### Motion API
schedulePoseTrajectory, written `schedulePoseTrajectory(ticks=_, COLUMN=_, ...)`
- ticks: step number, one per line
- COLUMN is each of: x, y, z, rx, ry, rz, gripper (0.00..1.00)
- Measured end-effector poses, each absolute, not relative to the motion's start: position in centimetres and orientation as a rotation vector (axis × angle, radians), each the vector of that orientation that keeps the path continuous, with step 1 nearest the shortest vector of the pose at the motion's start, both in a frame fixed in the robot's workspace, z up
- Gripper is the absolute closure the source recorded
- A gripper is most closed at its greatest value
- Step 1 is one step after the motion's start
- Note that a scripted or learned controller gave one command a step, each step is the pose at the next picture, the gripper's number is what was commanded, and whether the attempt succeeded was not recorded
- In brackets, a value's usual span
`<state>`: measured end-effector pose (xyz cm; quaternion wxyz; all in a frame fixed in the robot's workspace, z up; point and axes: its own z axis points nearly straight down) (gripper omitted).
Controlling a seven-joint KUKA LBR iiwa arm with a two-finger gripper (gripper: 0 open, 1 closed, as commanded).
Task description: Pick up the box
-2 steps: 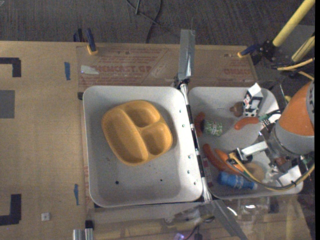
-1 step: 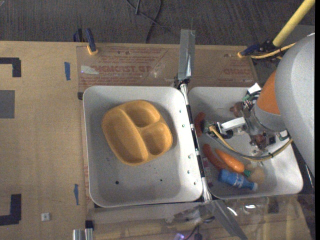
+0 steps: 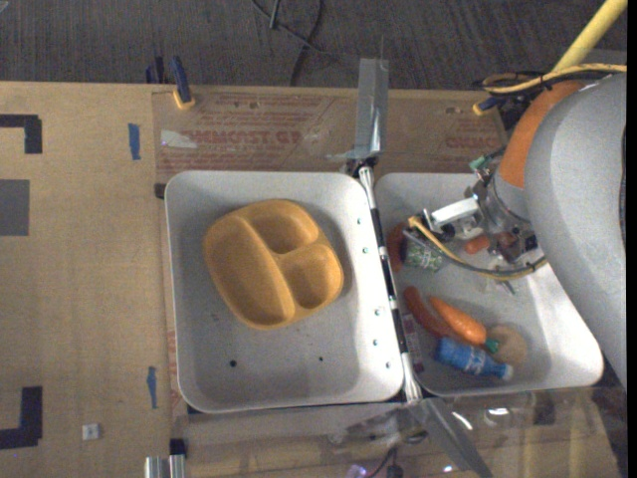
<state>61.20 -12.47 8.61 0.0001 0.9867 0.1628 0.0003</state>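
A dark grey carpeted floor [image 3: 119, 18] is running along the top, with a black cable [image 3: 289, 8] looping across it. Below, a pale wooden table [image 3: 80, 267] is bearing blue tape strips [image 3: 133, 141] and black corner markings [image 3: 25, 132] near its left edge

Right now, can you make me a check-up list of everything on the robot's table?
Surface: wooden bench bearing a left bin and a right bin, side by side.
Job's things: no clear box seen; a small green thing by the right bin's left wall might be it, cannot tell.
Clutter: yellow divided plate in the left bin; carrot, red thing, blue bottle and pale round thing in the right bin.
Grippers: gripper over the right bin, near the green thing.
Cables: black cable on the floor beyond the bench.
Surroundings: grey carpet; blue tape on the bench.
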Motion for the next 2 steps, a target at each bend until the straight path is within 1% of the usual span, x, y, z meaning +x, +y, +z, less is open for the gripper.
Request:
schedulePoseTrajectory(ticks=1, x=61.3, y=-12.2, z=9.7, rx=3.099, ry=0.521, rz=0.001, gripper=1.00)
schedulePoseTrajectory(ticks=2, x=64.1, y=-9.2, z=20.3, rx=3.126, ry=0.321, rz=0.000, gripper=1.00)
